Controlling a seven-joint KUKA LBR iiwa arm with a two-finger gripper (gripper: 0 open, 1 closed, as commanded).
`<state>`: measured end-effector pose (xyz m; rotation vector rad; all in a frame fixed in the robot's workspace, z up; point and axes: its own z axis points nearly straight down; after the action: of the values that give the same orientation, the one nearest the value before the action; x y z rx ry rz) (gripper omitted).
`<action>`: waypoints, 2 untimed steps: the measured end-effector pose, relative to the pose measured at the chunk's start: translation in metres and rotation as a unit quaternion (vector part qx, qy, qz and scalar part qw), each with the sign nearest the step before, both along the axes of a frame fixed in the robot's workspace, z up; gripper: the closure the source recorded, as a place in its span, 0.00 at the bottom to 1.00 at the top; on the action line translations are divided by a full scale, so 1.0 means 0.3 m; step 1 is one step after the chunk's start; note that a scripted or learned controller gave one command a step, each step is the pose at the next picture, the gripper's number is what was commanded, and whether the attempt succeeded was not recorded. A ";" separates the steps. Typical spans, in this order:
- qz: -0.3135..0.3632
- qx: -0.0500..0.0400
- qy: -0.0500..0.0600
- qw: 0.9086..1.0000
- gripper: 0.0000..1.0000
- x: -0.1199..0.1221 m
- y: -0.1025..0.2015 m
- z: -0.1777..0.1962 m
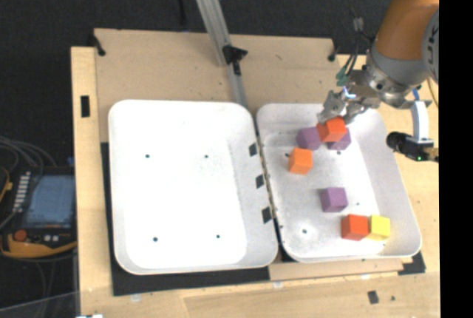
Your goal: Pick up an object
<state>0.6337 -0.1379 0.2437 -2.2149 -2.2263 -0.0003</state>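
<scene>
Gripper [338, 119] low over the far part of the right bin [395, 183], an orange-red block [333, 129] at its fingertips.
Fingers too small and blurred to tell whether clamped on that block or merely over it. Purple blocks [309, 137] just beside, one half hidden behind the orange-red one. Nearer: orange cube [300, 160], purple cube [333, 198], red cube [355, 226] touching yellow cube [380, 226]. Arm cut off at right edge.

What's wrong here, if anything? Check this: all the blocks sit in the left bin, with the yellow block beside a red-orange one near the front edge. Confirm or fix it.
One thing is wrong: the bin. The camera view shows the blocks in the right bin, not the left bin. The rest stands: the yellow block sits beside a red-orange block near the front edge.
</scene>
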 end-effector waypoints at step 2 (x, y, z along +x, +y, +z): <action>0.001 0.000 -0.001 1.000 1.00 0.042 0.346 0.001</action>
<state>0.6463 -0.0341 0.2439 -2.2127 -2.2306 -0.0035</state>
